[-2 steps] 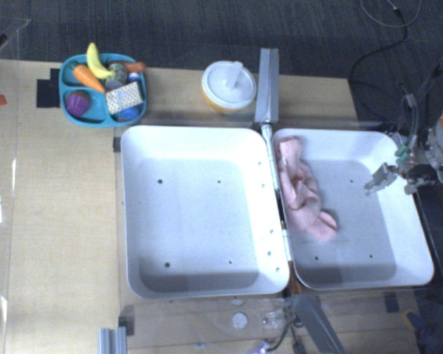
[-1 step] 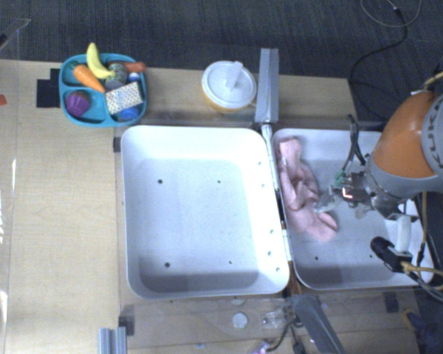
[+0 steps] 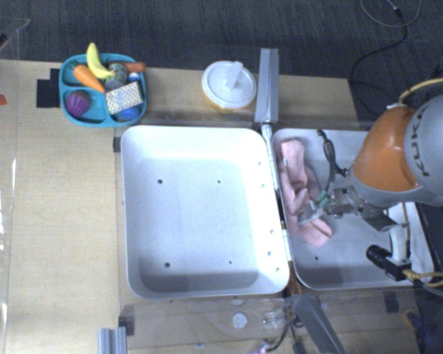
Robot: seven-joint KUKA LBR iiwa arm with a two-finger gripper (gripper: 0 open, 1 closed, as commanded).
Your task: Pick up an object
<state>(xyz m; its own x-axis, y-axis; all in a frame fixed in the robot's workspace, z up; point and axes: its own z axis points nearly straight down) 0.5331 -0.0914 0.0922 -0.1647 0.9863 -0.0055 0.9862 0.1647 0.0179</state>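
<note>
A crumpled pink cloth [image 3: 296,184] lies along the left side of the right bin [image 3: 340,271], running from the bin's back to about its middle. My gripper [image 3: 315,209] reaches in from the right and is down at the cloth's lower end, right against the pink folds. The grey wrist and orange band [image 3: 382,161] hang above the bin's right half and hide that part of the floor.
The left bin [image 3: 199,212] sits beside it, split off by a metal divider [image 3: 275,198]. Behind the bins stand a white lidded container [image 3: 229,85] and a blue tray of toy food [image 3: 103,88]. A black cable [image 3: 328,157] crosses the right bin.
</note>
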